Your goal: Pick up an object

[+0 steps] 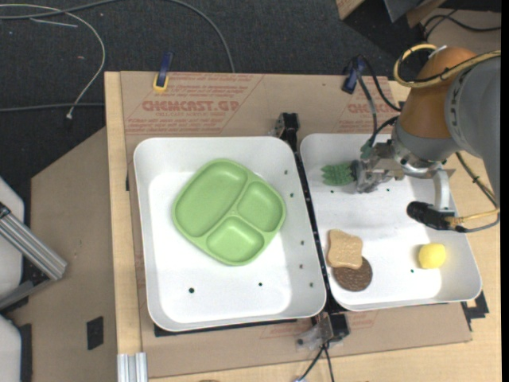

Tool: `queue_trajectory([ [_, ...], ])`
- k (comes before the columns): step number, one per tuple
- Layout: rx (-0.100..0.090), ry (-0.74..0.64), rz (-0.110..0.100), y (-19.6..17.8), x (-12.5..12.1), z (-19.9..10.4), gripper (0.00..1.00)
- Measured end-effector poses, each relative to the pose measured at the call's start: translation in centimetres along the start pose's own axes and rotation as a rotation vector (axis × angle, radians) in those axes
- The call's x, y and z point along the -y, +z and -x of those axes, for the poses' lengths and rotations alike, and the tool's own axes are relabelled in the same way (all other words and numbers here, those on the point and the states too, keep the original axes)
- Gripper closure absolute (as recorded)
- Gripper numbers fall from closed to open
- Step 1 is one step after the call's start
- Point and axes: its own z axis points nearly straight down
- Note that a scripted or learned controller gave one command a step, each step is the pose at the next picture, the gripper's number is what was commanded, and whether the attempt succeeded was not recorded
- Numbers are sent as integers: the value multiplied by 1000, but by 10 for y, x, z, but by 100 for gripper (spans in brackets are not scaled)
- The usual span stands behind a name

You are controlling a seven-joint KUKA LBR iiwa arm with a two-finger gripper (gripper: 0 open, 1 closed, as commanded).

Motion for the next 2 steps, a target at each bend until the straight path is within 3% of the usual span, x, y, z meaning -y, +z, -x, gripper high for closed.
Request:
queue_trajectory([
  [2,4,-1,8,-117,-12,15,100],
])
